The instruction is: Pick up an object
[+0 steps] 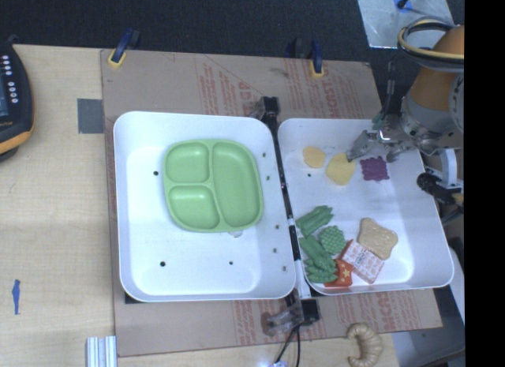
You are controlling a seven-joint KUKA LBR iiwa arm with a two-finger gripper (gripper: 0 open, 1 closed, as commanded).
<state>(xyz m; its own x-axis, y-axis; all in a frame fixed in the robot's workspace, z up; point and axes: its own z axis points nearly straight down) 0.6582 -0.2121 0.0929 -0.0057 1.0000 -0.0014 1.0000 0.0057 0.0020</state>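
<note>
The right bin [418,223] holds several toy foods: a round yellow slice [314,156], a yellow chunk [341,170], a purple grape bunch [375,169], green pods [314,219], a green knobbly piece [332,238], a tan toast [377,237] and a red-and-white packet [357,264]. My gripper [379,146] hangs over the far part of this bin. It is open, with its fingers spread just beyond the grape bunch and to the right of the yellow chunk. Nothing is between the fingers.
A green divided plate [213,185] lies in the left bin [197,271]. The grey arm with its orange band [434,81] comes in over the right bin's far right corner. A tan curled object [364,343] lies on the bench in front of the bins.
</note>
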